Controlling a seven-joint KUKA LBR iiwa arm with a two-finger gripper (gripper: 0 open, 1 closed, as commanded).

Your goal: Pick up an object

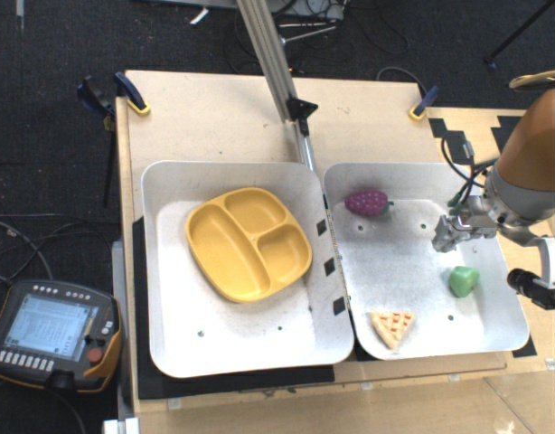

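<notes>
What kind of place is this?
Probably a robotics lab: a robot arm reaches over two white bins holding toy food, and a teach pendant lies beside the bench.

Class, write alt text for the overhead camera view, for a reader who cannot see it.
A robot arm's gripper hangs over the right white bin, which holds purple toy grapes, a green toy and a toy pizza slice. The left white bin holds a yellow divided plate.

two white bins (169,333), one yellow plate (249,242), one grape bunch (367,202), one green piece (463,281), one waffle (391,326)
</notes>
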